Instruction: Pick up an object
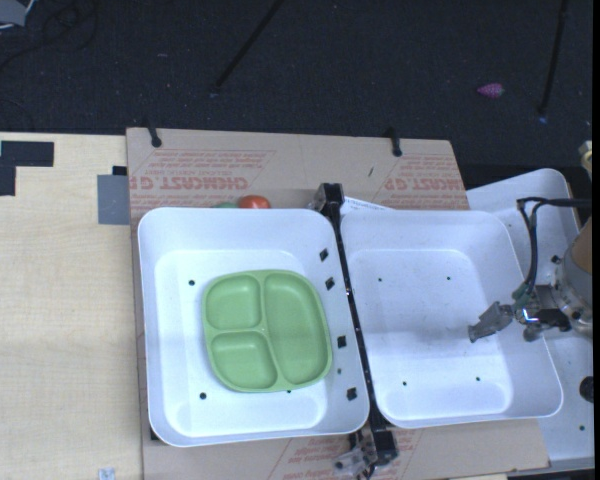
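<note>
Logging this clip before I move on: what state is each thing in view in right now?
green divided plate: flat, upright, in the left bin, nothing in its compartments.
right bin: gripper over its right side.
gripper: low over the right bin, nothing seen between its fingers.
red object: behind the left bin, outside it.

A green three-compartment plate (pixel 267 330) lies flat in the left bin (pixel 170 268).

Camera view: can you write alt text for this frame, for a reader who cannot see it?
A light green, three-compartment plastic plate lies flat in the left shallow white bin. The grey arm's pincer reaches in from the right, over the right shallow white bin near its right side. A small red-orange round object sits on the brown cardboard sheet just behind the left bin.
</note>
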Controlling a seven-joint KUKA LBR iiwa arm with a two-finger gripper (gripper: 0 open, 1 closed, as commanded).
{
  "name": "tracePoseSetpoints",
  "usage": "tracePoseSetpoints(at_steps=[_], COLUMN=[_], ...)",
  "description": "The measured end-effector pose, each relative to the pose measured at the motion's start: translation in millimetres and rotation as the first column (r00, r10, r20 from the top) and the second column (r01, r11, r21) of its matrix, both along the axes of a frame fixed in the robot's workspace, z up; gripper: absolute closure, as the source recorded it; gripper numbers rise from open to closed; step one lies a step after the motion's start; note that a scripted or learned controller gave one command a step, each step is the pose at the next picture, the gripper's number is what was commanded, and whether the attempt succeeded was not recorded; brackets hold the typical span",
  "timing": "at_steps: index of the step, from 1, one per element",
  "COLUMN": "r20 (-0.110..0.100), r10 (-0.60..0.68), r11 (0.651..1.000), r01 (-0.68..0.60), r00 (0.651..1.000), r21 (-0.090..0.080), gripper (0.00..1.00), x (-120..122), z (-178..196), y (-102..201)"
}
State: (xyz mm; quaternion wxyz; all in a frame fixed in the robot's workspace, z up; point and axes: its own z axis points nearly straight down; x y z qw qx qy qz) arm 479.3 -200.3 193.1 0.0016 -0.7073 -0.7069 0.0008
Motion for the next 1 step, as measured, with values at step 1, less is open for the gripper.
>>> tracePoseSetpoints(at_steps=[1], r20=[-0.005], r10=[0.0], r11=[1.0], r01=[0.0], r00=[1.0], r21=[0.002], gripper=[0.0], x=[-2.9], z=[-62.4], y=[-4.6])
